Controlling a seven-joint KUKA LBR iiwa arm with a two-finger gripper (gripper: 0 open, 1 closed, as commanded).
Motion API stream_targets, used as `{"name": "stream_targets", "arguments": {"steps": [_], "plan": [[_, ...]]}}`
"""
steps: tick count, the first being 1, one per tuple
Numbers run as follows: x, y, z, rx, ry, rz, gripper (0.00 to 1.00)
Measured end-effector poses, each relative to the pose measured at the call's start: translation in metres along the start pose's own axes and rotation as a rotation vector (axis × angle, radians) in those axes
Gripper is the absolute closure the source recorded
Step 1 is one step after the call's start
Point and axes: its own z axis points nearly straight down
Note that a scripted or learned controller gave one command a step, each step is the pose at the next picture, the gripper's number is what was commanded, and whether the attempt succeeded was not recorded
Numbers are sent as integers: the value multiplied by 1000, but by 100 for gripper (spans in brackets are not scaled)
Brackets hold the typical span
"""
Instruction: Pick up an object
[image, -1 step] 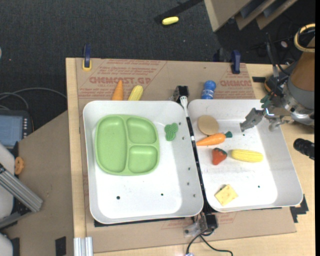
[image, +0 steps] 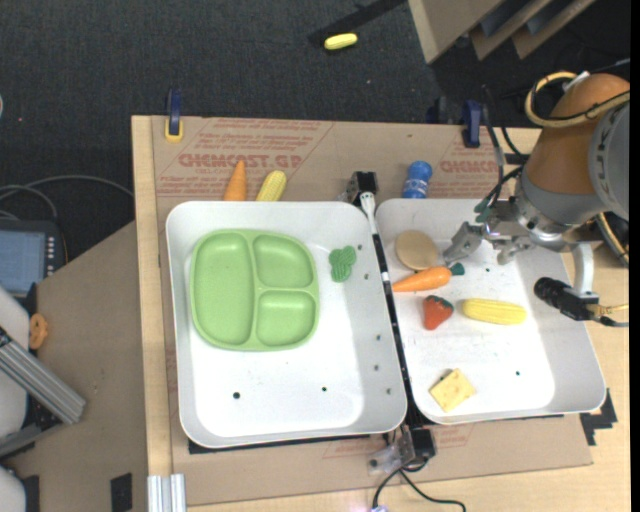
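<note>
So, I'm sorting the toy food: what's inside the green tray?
The green tray in the left bin shows three bare compartments, nothing inside. The green broccoli piece lies beside it on the bin floor. What is under the tray is covered.

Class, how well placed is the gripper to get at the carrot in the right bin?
Probably well: the gripper hangs just above and right of the carrot, which lies on the bin floor with nothing on top. The strawberry lies close below it.
</note>
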Motion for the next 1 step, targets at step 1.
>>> {"name": "stream_targets", "arguments": {"steps": [1], "plan": [[9, -4, 49, -4, -1, 2, 0]]}}
